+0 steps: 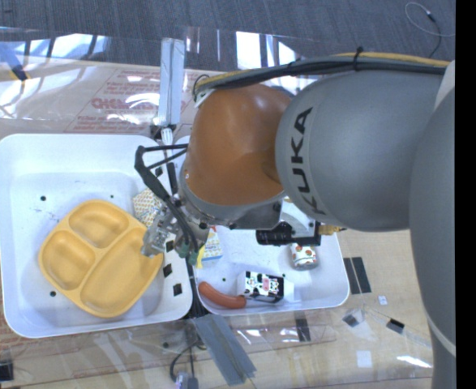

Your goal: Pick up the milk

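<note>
The milk [262,285] is a small carton with black and white cow patches. It lies on its side near the front of the right bin [335,292]. My gripper [166,238] hangs low over the divide between the two bins, at the right edge of the yellow plate. It is well to the left of the milk and apart from it. The big grey and orange wrist hides much of the right bin's back.
A yellow divided plate [96,258] fills the left bin [19,177]. A patterned box [146,205] sits behind the gripper and a small white and blue carton [211,247] beside it. A red sausage [220,297] lies left of the milk, and a small cup [304,255] stands behind it.
</note>
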Action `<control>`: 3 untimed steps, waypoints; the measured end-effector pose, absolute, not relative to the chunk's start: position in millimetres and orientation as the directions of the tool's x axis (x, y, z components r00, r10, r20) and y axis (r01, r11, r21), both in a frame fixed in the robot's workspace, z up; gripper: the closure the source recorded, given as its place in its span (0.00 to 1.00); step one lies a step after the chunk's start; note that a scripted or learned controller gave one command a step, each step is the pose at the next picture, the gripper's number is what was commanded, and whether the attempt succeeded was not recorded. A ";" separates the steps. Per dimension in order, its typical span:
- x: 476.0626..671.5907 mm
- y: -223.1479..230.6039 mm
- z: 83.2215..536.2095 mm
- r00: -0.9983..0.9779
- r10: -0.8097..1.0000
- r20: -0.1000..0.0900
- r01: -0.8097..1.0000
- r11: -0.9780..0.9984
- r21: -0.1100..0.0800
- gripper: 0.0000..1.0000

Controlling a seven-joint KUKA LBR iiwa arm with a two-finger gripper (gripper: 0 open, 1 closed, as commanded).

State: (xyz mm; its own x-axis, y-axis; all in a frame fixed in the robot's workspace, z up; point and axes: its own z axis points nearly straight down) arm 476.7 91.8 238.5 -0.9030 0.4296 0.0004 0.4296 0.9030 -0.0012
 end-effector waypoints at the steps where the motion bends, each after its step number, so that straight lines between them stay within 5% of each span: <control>1: 477.7 92.4 249.1 -0.905 0.426 -0.001 0.426 0.905 -0.001 1.00; 2: 478.6 92.9 259.4 -0.906 0.422 -0.002 0.422 0.906 0.000 1.00; 3: 507.0 39.2 190.8 -0.908 0.419 0.002 0.419 0.908 -0.002 1.00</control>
State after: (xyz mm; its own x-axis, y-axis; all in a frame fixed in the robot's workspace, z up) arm 507.0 39.2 190.8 -0.9080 0.4189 0.0018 0.4189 0.9080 -0.0017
